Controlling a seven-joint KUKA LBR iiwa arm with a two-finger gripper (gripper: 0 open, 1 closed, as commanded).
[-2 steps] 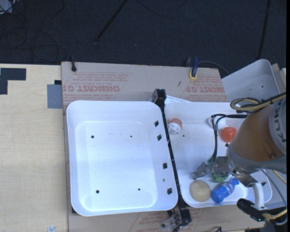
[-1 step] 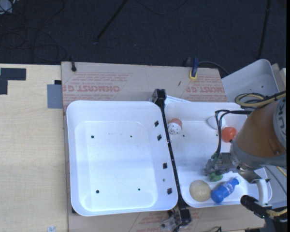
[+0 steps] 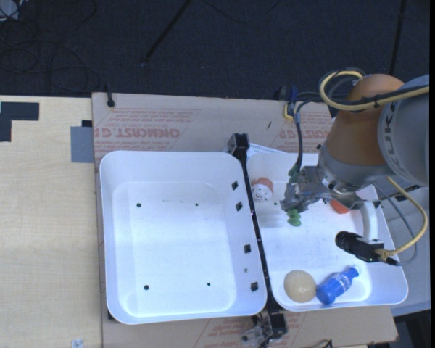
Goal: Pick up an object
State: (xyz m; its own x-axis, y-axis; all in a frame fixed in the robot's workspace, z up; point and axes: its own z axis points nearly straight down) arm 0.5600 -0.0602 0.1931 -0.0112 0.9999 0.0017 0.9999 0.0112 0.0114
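Observation:
My gripper [image 3: 296, 203] is low in the right bin [image 3: 391, 296], near its upper middle. A small green object [image 3: 295, 218] sits right at the gripper's tip, touching or nearly touching it. To its left, close to the divider, lies a small white and pink round thing [image 3: 261, 190]. An orange item [image 3: 340, 207] peeks out from under the wrist on the right. Near the bin's front edge, a pale egg-shaped ball [image 3: 300, 286] and a blue bottle [image 3: 335, 286] lie side by side.
The left bin [image 3: 112, 194] stands beside the right one, with a black divider strip [image 3: 248, 223] between them. Both rest on a cardboard sheet [image 3: 167, 122]. The arm's orange band [image 3: 362, 122] and yellow cables hang over the right bin's upper right.

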